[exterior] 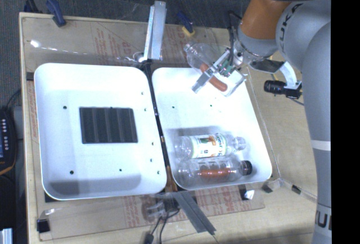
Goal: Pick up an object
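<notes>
My gripper (214,75) hangs over the far edge of the right bin (247,119), below the orange wrist band. A clear plastic bottle with a red label (219,84) sits tilted between its fingers, its neck pointing up-left, and it looks lifted off the bin floor. The gripper is shut on this bottle. Two more clear bottles lie side by side near the front of the right bin: one with a white and green label (207,146), and one with a red label and dark cap (216,171).
The left bin (56,85) holds a dark ridged rectangular block (108,125). A metal bar (154,29) stands at the back between the bins. Blue clamps (56,12) grip the board's far edge. The grey arm (304,40) occupies the right side.
</notes>
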Robot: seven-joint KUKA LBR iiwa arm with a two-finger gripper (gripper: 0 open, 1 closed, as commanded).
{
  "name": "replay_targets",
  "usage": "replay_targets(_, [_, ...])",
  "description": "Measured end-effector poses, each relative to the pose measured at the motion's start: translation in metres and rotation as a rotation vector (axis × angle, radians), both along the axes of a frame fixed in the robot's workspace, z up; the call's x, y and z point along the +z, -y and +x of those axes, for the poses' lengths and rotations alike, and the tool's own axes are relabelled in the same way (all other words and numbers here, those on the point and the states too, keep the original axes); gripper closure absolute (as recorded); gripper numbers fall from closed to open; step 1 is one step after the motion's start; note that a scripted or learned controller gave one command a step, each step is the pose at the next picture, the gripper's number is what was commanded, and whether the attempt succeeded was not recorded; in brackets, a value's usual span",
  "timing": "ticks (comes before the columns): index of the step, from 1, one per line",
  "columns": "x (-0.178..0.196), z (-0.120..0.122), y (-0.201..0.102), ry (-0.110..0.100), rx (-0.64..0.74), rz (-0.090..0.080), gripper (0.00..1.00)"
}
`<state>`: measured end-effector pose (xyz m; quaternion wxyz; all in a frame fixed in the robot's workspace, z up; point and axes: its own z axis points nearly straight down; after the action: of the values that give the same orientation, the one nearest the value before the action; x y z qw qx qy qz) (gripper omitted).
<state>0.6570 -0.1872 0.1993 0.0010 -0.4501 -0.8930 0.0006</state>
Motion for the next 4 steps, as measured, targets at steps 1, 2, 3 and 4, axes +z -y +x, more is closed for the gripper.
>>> replay_targets(1, [-0.108,-0.048,0.022,-0.001,0.085,0.001,0.0])
replay_targets(2, [-0.109,-0.058,0.021,-0.005,-0.051,0.002,0.0])
replay_targets(3, [-0.068,-0.016,0.024,0.001,-0.039,0.0,0.0])
replay_targets(4, [-0.089,-0.002,0.024,-0.007,0.004,-0.001,0.0])
